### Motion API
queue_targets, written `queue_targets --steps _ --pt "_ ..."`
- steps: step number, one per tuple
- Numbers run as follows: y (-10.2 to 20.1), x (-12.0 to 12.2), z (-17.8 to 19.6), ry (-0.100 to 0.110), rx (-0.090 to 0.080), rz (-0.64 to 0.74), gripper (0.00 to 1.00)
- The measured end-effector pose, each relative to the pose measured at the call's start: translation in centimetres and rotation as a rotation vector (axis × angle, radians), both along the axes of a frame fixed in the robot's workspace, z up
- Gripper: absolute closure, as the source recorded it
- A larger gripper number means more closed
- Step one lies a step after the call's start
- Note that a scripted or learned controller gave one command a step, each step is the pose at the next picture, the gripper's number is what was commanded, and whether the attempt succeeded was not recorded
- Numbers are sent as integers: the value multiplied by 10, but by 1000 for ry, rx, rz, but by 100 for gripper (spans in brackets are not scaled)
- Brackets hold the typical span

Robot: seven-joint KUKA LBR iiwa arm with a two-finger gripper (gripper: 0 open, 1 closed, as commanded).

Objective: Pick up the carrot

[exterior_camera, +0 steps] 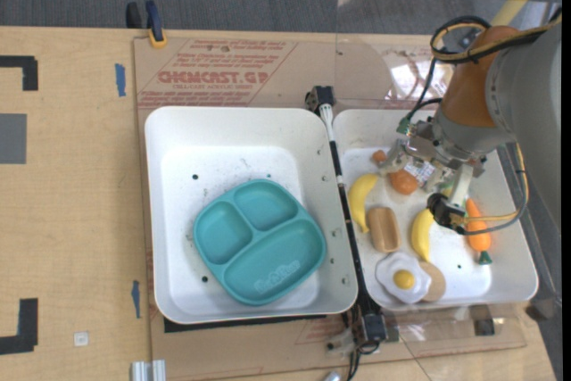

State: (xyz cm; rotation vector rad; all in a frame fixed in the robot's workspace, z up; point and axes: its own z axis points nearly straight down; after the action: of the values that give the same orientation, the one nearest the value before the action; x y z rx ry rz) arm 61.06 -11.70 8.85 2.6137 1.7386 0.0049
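Bench, R bin (526, 281): carrot (477, 232) near right wall, gripper (443, 183) beside it (grip state unclear). Likely light, stiff, slick plastic; grasp mid-body across width.

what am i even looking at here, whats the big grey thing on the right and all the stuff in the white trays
You are looking down at a slant from one fixed camera above a workbench. The big grey thing with the orange band is a robot arm reaching in from the right. Its grasping part, the end effector, hangs low over the right white bin; I cannot tell whether it grips anything.

The right bin holds toy food: two bananas, a hot dog bun, a fried egg, an orange round piece and the carrot, which lies near the bin's right side, beside the arm.

The left white bin holds a teal divided plate.
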Motion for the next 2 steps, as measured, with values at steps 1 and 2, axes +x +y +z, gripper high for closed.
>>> queue_targets --steps 1,2 --pt "-45 -28 1 -4 21 216 0" --pt "-57 -35 1 -13 48 313 0"
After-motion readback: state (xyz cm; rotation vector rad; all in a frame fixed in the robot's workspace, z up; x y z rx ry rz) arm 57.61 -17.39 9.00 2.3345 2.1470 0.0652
